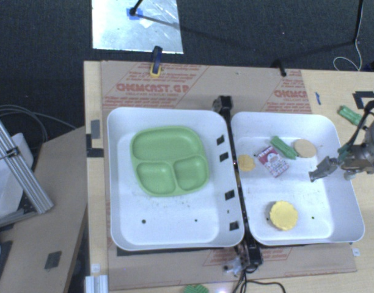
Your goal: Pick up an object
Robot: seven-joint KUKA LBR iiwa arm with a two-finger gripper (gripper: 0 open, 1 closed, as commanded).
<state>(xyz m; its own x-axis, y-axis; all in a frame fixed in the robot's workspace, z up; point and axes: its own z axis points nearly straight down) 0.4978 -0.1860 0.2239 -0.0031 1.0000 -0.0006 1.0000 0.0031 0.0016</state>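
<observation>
Approaching: the claw [317, 173] is seen over the right bin [343, 215], close to its right wall, with nothing between its tips.
Claw state: whether it is wide or narrow cannot be told, because the tips are small and blurred.
Nearest things: a tan disc [305, 148] is up and left of the claw; a green piece [283, 147] and a red card [272, 161] lie further left.
Other target: a yellow disc [283, 215] lies below and left, well apart from the others.
Advice: the yellow disc is judged easiest, since it is alone; the claw should be centred above it before it is lowered.
Risk: flat things may slip out.
</observation>
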